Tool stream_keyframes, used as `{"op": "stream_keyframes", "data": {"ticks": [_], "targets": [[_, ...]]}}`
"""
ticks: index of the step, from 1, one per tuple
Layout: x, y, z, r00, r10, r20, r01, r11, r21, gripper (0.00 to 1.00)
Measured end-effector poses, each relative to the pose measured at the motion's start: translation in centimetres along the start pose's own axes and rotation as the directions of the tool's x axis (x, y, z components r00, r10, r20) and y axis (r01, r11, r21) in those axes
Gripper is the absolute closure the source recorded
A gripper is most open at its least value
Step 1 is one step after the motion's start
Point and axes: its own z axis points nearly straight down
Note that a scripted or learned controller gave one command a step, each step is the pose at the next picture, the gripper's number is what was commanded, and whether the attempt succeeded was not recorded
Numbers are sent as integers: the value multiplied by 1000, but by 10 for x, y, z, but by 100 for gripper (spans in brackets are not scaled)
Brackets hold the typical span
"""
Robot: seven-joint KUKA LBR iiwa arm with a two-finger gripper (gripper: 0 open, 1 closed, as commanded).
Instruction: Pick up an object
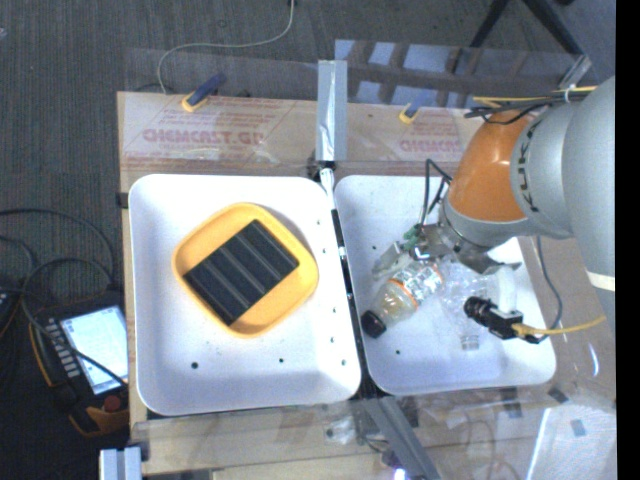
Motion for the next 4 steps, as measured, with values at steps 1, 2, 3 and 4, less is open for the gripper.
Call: {"op": "stream_keyframes", "data": {"ticks": [1,2,3,4], "targets": [[8,-43,-1,999,-35,3,35,999,-6,0],[9,-84,-2,1000,-26,11,26,1000,-16,0],[8,-80,-14,1000,-24,14,24,999,-27,100],[37,26,-92,995,-102,-3,102,995,12,100]]}}
